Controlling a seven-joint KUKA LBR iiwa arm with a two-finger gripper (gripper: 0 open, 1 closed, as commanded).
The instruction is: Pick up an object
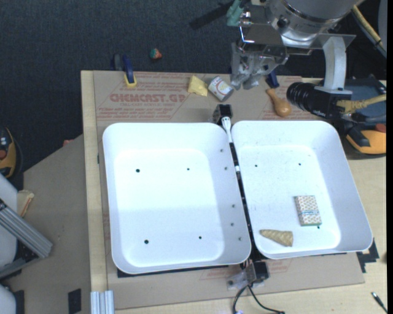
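From the fixed camera we see the arm (307,15) reaching in at the far right, its gripper (249,76) hanging beyond the far rims of the bins, over the cardboard sheet (147,97). We cannot tell its grip state. Two objects lie in the right bin (344,153), near its front right corner: one small patterned box (307,210) lying flat, and one tan cone-shaped piece (277,237) just nearer and to its left. We count two white bins; the left bin (113,159) sits touching the right one.
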